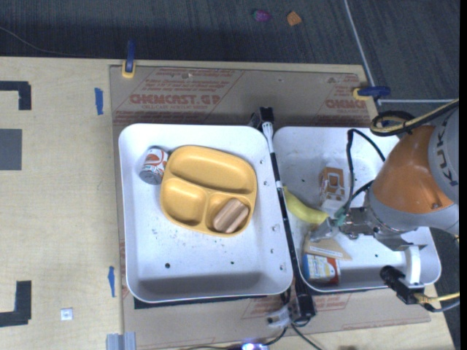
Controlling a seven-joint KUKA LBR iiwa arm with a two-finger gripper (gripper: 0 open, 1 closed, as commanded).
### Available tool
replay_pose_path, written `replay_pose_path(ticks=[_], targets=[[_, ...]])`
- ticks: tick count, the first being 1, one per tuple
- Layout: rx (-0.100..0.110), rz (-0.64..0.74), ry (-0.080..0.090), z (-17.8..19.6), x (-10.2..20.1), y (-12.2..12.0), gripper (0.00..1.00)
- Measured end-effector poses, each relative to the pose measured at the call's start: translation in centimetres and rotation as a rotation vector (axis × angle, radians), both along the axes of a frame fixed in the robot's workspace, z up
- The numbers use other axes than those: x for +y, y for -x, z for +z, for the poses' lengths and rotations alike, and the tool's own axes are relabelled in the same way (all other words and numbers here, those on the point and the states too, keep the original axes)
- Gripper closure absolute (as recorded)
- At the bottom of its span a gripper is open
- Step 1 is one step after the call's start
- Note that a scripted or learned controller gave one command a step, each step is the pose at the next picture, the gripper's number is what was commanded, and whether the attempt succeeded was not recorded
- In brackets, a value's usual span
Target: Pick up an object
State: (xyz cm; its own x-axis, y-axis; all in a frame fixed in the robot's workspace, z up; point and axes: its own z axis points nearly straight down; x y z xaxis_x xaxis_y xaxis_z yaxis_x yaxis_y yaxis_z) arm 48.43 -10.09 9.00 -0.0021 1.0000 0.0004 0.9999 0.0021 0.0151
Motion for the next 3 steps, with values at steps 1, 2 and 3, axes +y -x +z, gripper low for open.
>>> replay_pose_path(ticks=[1, 2, 3], targets=[[-0.002, -0.005, 0.009, -0.04, 0.49, 0.03, 0.0], [-0.002, -0.004, 0.007, -0.04, 0.41, 0.04, 0.0], [-0.002, -0.005, 0.007, -0.04, 0.42, 0.04, 0.0]])
